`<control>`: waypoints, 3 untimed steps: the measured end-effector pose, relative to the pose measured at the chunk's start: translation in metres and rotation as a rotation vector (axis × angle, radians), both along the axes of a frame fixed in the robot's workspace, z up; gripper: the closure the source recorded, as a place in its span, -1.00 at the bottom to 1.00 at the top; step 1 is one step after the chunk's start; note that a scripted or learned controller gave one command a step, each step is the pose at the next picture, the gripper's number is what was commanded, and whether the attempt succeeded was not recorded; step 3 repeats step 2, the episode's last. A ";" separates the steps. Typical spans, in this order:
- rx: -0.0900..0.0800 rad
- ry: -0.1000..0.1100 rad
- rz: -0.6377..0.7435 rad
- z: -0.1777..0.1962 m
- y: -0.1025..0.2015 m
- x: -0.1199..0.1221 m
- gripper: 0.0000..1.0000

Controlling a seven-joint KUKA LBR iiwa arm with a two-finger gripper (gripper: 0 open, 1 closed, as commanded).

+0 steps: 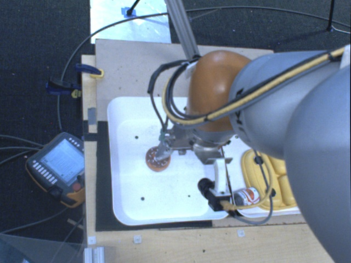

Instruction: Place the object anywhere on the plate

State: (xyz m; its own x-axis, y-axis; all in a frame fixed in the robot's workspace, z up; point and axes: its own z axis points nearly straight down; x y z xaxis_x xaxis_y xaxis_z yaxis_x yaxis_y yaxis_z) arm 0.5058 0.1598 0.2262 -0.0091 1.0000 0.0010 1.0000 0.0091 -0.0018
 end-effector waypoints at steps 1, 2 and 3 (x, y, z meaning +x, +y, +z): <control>0.001 -0.003 -0.001 -0.005 0.041 0.016 1.00; 0.000 -0.002 -0.004 -0.005 0.039 0.015 -1.00; 0.000 -0.002 -0.004 -0.005 0.039 0.015 -1.00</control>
